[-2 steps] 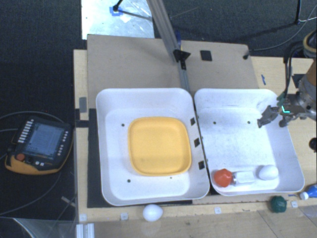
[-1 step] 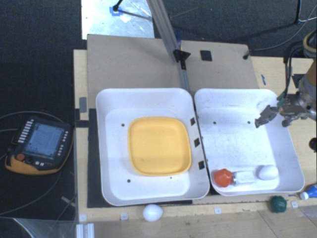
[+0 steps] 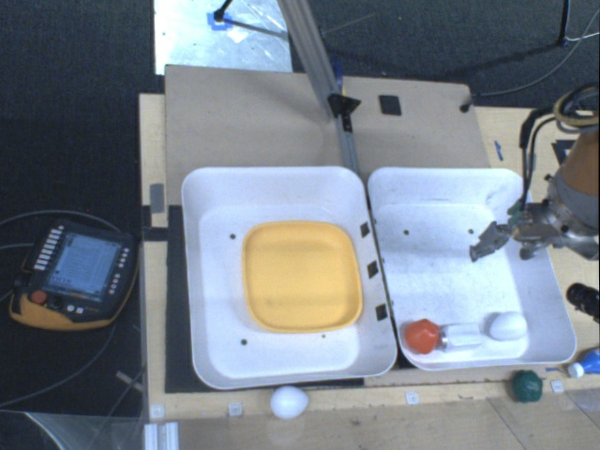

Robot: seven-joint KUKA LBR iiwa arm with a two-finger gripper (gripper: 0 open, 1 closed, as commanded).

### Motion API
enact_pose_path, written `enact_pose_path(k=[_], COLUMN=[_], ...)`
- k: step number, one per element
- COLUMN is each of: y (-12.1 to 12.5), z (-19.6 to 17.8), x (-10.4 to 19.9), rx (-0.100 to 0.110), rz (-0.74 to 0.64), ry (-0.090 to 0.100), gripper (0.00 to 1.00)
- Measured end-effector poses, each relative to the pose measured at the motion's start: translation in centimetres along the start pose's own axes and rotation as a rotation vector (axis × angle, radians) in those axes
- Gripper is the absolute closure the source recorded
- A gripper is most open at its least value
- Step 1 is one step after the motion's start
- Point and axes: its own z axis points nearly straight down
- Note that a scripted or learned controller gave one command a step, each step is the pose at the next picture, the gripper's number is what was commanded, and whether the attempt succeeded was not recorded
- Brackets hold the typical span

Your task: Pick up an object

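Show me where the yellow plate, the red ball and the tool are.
yellow plate (image 3: 303, 276): camera view, middle of its flat face.
red ball (image 3: 421, 336): camera view, centre of its top.
tool (image 3: 497, 241): camera view, midway between its fingertips.

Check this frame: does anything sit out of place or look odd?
Yes. A white egg-shaped object and a dark green ball lie on the bench outside the bins, by their near edges. In the right bin, the remaining objects crowd its near edge, away from the gripper.
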Motion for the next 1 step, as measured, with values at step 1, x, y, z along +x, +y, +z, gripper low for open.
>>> enact_pose_path(k=[1], y=[-0.13], z=[4.30], x=[0.53], rx=[0.000], rz=[-0.001], ry=[0.000], gripper=[0.00])
